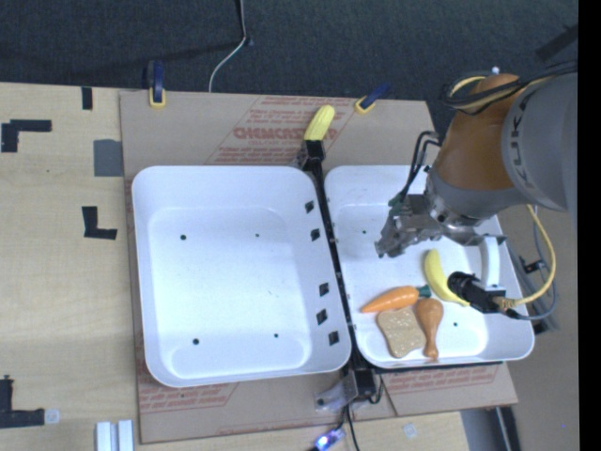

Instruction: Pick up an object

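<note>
Object choices, 4 toy foods, lie together at the near end of the right bin (362, 195): a yellow banana (436, 276), an orange carrot (391, 300), a slice of bread (401, 332) and a brown drumstick (429, 323). The hand (392, 242) hangs over the middle of that bin, its dark tip pointing down and left, just up and left of the banana, and nothing shows between its tips; whether it is open or closed I cannot tell. The carrot lies below the hand, pointing left, with the bread under it and the drumstick touching the bread's right edge. The grey arm (545, 139) with its orange band comes in from the right above the bin. The left bin (150, 195) sits beside it, the 2 joined along a black strip, both on a cardboard sheet (263, 130) on the wooden counter (56, 252)
</note>
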Robot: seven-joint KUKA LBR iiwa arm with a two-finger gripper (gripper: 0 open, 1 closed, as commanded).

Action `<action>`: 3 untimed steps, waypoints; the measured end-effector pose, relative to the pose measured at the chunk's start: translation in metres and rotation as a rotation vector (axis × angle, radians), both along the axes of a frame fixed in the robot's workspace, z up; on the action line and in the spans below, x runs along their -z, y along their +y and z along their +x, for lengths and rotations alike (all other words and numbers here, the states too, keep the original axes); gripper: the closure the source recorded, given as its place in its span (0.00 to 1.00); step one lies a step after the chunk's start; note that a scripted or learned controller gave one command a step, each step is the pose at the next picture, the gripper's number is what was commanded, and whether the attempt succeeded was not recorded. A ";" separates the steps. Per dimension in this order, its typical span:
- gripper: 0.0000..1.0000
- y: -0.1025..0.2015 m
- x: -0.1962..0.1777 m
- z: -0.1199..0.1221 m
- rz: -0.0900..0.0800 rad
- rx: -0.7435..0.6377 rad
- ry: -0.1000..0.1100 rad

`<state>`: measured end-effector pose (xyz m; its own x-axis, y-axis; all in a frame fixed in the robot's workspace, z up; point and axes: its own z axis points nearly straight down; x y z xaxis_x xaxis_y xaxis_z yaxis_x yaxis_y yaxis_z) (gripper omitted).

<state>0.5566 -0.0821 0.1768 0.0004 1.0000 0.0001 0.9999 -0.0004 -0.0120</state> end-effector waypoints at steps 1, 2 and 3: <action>1.00 -0.069 -0.030 -0.077 -0.003 0.009 -0.007; 1.00 -0.020 -0.137 0.035 -0.003 -0.011 -0.029; 1.00 -0.027 -0.029 0.003 0.001 0.000 0.001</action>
<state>0.5599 -0.1089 0.2063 0.0005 1.0000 0.0012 0.9999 -0.0005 -0.0128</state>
